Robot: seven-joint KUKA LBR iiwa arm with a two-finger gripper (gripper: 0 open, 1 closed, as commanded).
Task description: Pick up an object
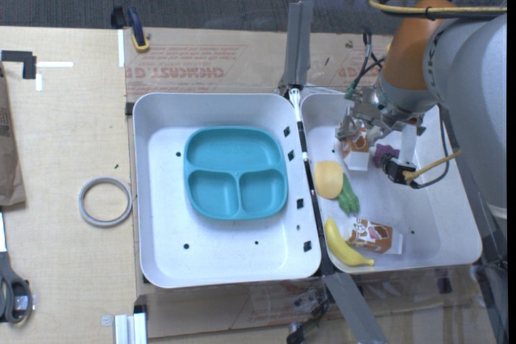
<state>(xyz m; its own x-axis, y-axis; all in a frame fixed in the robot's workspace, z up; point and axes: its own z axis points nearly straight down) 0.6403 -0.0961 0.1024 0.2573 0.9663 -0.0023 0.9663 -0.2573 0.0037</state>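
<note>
My gripper [355, 130] is low in the back left part of the right bin [439, 225], under the grey arm with the orange band. Right beneath it lies a small orange and white item [359, 144], with a white piece [357, 160] just in front. A purple object [385, 152] sits to the right of these. Further forward are a yellow lemon [328, 179], a green item [348, 198], a banana [345, 247] and a brown and white packet [373, 236]. The arm hides whether the gripper touches the orange item.
The left bin [157, 197] holds a teal divided plate [236, 172]. A grey divider post [297, 52] rises between the bins at the back. On the bench to the left lie a grey ring [106, 201] and scissors [14, 298]. A yellow cable [431, 167] loops near the wrist.
</note>
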